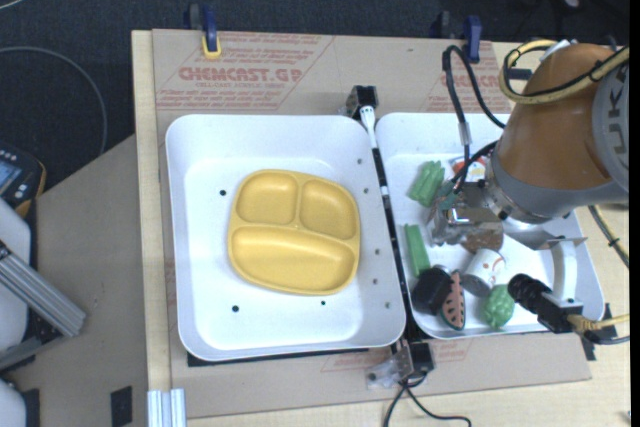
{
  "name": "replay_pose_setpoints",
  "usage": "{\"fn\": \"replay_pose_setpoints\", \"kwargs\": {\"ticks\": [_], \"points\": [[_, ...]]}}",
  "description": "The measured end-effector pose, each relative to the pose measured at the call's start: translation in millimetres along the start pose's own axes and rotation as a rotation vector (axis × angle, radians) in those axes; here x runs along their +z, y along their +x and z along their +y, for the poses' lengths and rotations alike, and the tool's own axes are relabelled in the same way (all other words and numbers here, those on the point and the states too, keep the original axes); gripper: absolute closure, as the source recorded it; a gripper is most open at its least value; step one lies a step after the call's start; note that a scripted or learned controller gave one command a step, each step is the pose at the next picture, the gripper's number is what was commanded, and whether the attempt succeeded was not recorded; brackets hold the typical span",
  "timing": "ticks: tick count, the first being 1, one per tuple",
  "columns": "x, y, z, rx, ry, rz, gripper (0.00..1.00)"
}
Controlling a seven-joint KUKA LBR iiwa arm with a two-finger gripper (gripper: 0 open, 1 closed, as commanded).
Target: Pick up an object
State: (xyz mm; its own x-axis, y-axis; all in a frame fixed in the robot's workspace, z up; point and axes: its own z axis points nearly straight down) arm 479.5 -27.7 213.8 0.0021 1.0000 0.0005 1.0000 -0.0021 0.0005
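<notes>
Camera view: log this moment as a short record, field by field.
left bin: holds a yellow divided plate
right bin: holds small toys, among them a green piece, a watermelon slice and a green stick
arm: reaches in from the right, over the right bin
gripper: low among the toys
grasp: cannot tell

yellow divided tray (295, 231), left bin (190, 215)

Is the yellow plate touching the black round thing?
Apart. The camera view shows the yellow plate in the left bin, the black round thing in the right bin.
</notes>
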Motion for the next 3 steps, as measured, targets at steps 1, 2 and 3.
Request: {"fn": "replay_pose_setpoints", "kwargs": {"ticks": [1, 2, 3], "points": [[-239, -8, 1, -0.004, -0.021, -0.001, 1.0], [-147, -70, 32, 0.004, 0.007, -0.002, 1.0], [21, -57, 113, -0.005, 0.014, 0.001, 1.0]]}}
